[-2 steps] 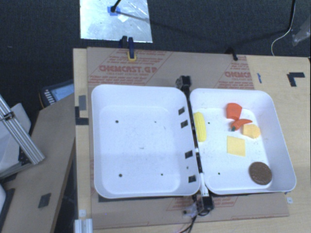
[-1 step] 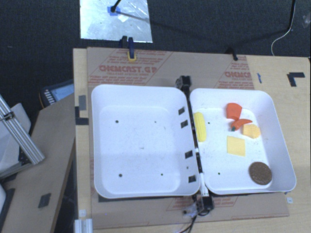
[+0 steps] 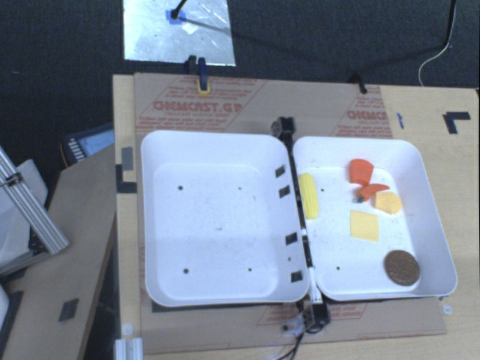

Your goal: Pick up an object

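Observation:
The right bin (image 3: 431,201) holds several small items. A yellow corn cob (image 3: 308,195) lies along its left wall. An orange piece (image 3: 360,171) sits near the far side, with a small carrot-like piece (image 3: 370,191) just below it. A yellow-orange cube (image 3: 388,202) lies to the right of that. A flat yellow square (image 3: 365,225) rests in the middle, and a brown round cookie (image 3: 402,267) sits at the near right corner.
The left bin (image 3: 150,201) stands beside the right one, joined by black clips (image 3: 289,201) along the shared wall. Both rest on a brown cardboard sheet (image 3: 225,103). A shiny metal plate (image 3: 178,19) lies beyond the bench.

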